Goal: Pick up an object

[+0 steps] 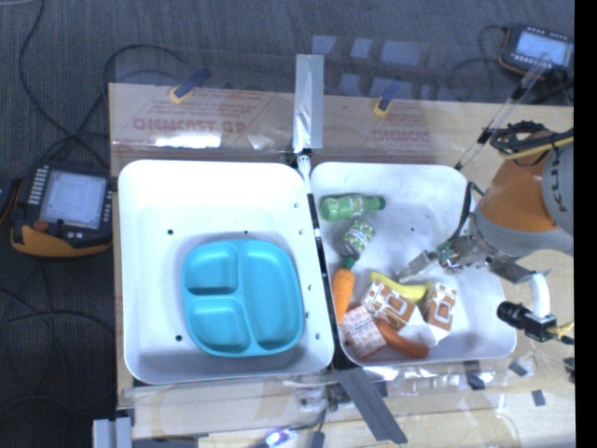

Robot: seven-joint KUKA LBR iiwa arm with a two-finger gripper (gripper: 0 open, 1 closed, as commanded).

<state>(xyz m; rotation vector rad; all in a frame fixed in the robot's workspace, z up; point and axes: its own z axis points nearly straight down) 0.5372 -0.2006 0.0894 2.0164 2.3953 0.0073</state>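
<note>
We are hovering our jaws just above the banana in the right bin; we cannot tell their state. A carrot is lying left of the banana.

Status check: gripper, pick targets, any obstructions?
Gripper low in right white bin, nothing visibly held. Yellow banana just beside it. Small cartons, orange carrots crowd close.
</note>
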